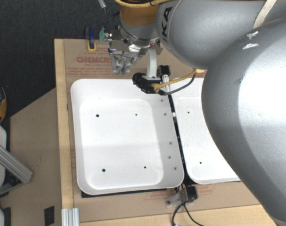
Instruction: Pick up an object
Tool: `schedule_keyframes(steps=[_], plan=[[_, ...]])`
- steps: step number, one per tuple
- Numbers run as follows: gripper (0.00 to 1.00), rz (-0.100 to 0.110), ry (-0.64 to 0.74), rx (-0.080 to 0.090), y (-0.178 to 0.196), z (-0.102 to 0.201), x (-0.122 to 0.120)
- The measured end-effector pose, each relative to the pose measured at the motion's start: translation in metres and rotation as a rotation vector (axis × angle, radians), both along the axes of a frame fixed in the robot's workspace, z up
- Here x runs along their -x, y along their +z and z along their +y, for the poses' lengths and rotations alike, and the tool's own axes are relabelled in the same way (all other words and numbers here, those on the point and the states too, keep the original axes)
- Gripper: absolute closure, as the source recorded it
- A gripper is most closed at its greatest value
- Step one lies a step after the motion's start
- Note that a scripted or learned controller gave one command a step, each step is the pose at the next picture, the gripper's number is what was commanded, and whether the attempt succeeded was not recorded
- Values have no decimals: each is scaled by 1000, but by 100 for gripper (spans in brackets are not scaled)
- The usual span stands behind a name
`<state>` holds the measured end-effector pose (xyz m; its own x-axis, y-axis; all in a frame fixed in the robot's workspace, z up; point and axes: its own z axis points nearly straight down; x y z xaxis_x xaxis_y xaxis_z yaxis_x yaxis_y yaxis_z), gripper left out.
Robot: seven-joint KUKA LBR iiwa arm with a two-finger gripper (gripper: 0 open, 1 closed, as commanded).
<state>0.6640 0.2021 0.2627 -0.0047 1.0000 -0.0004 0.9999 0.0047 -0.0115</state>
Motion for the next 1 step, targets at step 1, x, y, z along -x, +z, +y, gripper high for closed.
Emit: schedule_keyframes(steps=[1], plan=[[100, -19, -10, 1, 52, -56, -4]])
